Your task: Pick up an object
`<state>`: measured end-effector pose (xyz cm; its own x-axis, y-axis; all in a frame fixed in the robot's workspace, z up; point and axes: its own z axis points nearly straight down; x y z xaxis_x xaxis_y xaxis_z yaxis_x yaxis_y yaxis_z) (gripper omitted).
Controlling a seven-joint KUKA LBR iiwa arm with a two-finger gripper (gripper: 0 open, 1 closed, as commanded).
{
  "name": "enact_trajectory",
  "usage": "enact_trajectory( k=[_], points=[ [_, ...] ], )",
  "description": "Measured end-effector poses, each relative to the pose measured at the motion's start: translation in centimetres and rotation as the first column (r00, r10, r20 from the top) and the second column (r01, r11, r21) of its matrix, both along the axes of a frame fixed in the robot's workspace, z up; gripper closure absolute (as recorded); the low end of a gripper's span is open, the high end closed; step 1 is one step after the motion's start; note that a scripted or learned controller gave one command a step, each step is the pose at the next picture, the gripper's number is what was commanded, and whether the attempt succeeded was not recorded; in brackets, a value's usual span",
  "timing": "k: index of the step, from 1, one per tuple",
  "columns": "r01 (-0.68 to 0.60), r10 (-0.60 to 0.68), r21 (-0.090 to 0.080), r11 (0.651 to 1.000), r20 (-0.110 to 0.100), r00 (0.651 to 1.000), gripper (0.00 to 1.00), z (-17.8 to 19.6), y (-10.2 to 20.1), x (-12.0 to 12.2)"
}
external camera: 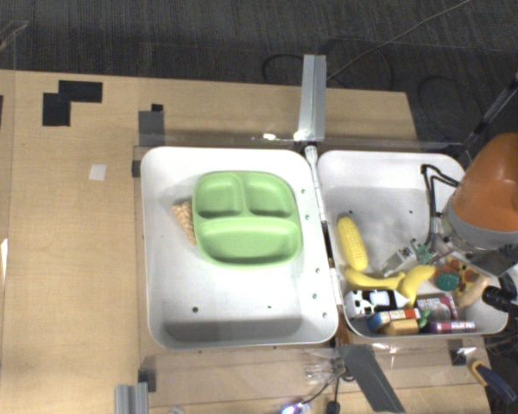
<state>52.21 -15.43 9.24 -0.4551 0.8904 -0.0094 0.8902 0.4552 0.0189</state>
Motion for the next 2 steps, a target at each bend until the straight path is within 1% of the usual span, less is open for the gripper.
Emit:
enact_trajectory(
  k=[1,2],
  points=[
    [0.187,-0.187,0.003,0.982,-0.004,0.982,0.0,-0.1,4.4,7.2],
    [0.143,-0.143,-0.002,0.99,-0.006,0.99,0.0,-0.1,5.7,8.1]
  ],
)
